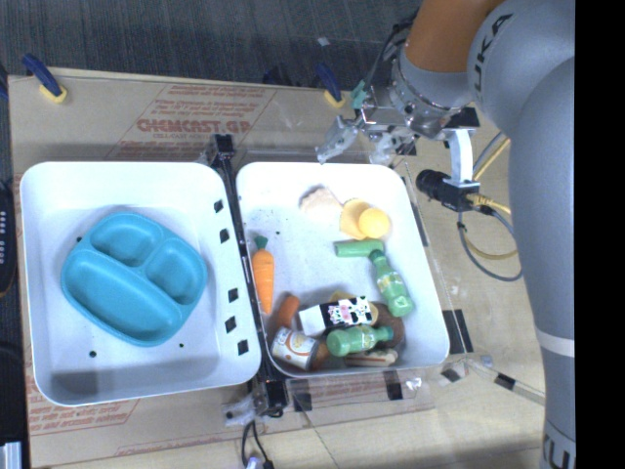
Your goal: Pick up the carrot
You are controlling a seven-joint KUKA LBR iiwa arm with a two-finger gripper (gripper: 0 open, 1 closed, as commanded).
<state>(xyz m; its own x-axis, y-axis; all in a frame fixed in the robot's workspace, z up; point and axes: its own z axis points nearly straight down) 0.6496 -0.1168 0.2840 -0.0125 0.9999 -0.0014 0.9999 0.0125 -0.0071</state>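
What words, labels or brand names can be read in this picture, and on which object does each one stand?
"CHEMCAST GP" in red: on the brown protective sheet of the bench, behind the left bin.
"KUKA", partly visible: on the grey arm.
Smaller red print around "CHEMCAST GP": too blurred to read.
Labels on the small bottles in the right bin: too small to read.
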